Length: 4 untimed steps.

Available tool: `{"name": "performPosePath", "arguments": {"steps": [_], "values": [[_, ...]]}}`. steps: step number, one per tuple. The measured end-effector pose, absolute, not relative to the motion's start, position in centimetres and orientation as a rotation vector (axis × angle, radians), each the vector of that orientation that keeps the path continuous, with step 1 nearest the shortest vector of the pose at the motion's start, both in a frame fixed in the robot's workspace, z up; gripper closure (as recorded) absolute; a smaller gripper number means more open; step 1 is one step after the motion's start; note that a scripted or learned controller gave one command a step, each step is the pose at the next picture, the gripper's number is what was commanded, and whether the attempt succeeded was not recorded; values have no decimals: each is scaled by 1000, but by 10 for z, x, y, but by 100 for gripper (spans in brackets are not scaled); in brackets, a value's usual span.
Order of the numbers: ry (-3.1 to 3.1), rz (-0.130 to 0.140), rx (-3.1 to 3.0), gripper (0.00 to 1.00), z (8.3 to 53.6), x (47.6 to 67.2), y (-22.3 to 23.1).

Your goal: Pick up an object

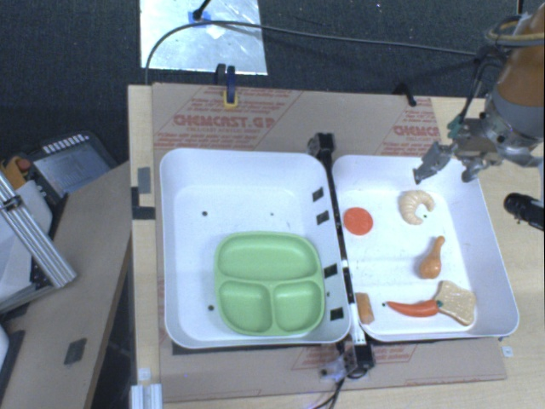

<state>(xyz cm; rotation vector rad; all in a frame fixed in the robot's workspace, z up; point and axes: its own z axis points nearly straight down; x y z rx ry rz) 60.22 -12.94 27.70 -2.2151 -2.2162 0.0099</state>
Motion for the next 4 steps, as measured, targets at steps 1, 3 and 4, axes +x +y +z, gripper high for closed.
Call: {"name": "performPosePath", "arguments": {"steps": [1, 3, 4], "values": [[-2225, -1, -2219, 0, 284, 604, -129], [-2221, 2, -2219, 0, 171, 606, -141], [-2222, 1, -2220, 0, 118, 606, -151]]}}
